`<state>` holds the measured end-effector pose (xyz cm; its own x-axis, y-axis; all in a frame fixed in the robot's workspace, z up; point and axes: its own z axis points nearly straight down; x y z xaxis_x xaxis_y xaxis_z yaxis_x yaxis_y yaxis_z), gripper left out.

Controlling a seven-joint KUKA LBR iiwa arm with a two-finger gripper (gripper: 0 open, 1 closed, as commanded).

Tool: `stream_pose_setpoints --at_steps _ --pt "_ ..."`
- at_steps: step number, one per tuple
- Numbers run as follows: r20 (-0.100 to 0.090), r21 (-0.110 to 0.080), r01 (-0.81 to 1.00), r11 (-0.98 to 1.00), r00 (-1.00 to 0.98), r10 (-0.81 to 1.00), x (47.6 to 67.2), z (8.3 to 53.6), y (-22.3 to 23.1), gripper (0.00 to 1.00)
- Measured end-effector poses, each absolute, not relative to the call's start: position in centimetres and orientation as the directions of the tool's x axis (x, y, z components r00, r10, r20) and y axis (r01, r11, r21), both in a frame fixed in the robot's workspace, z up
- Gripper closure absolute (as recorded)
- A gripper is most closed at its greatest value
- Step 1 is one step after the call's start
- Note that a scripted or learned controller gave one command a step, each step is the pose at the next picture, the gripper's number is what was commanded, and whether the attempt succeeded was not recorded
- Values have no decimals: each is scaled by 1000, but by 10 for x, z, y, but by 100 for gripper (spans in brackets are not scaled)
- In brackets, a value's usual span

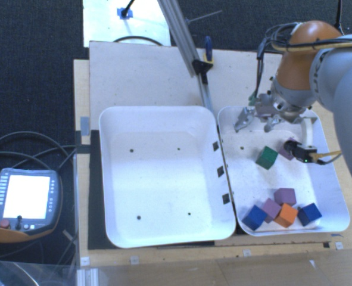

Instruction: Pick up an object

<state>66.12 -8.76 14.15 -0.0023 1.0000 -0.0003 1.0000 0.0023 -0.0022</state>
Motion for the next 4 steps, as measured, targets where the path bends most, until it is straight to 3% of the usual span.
stream_pose_setpoints --at_steps 1,3,4 --pt "0 5 1000 4 -4 1000 663 156 -88 100" --pt "-1 7 1000 4 -4 1000 662 263 -92 100" --pt "1 3 1000 10 -10 1000 662 264 -46 100"
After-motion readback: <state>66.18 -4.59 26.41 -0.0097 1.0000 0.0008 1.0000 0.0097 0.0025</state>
